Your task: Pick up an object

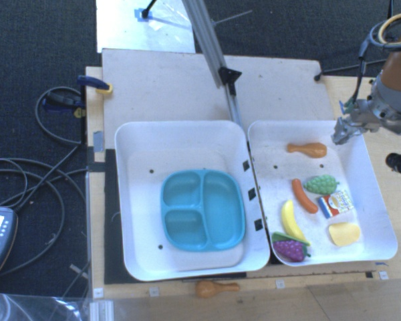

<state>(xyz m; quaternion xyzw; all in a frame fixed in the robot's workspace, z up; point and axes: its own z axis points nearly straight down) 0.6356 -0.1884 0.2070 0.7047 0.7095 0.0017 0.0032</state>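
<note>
The right white bin holds several toy foods: an orange drumstick, a red sausage, a green grape bunch, a small red, white and blue packet, a yellow banana, a purple grape bunch and a yellow wedge. My gripper hangs over the bin's upper right part, just right of the drumstick and apart from it. Nothing shows between its tips.
The left white bin bears a blue divided plate. A second orange drumstick lies on the bench in front of the bins. A grey pole slants down to the gap between the bins. Cables lie at the left.
</note>
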